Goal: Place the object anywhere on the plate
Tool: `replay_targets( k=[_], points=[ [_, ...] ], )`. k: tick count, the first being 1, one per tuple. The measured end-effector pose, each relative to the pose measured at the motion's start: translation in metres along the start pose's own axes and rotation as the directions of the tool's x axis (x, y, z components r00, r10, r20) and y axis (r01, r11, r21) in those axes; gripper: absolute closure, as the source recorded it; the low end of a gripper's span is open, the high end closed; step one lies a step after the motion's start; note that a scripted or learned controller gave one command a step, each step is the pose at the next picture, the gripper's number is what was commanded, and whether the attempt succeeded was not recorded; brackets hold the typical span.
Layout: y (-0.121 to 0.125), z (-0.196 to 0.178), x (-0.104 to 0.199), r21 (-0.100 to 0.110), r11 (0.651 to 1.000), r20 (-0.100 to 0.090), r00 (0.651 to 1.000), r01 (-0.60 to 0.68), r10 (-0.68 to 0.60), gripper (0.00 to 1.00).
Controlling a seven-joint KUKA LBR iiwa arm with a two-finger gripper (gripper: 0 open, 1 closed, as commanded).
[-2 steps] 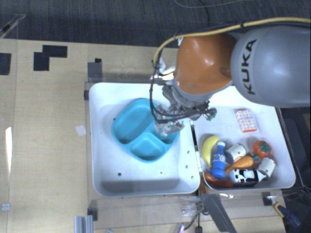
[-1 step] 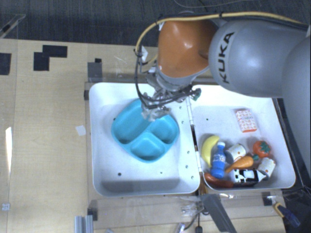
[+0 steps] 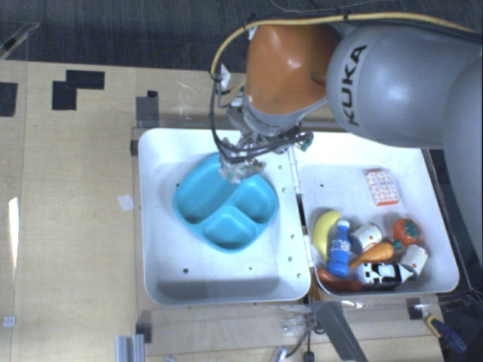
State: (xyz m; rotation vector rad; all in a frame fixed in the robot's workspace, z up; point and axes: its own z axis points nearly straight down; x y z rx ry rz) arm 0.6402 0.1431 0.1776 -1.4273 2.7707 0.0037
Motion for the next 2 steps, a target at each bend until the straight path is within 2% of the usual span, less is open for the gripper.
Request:
replay_targets(
  k=[1, 2],
  points=[
    [-0.043, -0.015, 0.007, -0.002, 0.999, -0.010, 0.999, 0.036, -0.037, 1.00],
    [0.047, -0.011, 0.074, -0.005, 1.000, -0.015, 1.000, 0.000, 0.000, 1.00]
  ],
)
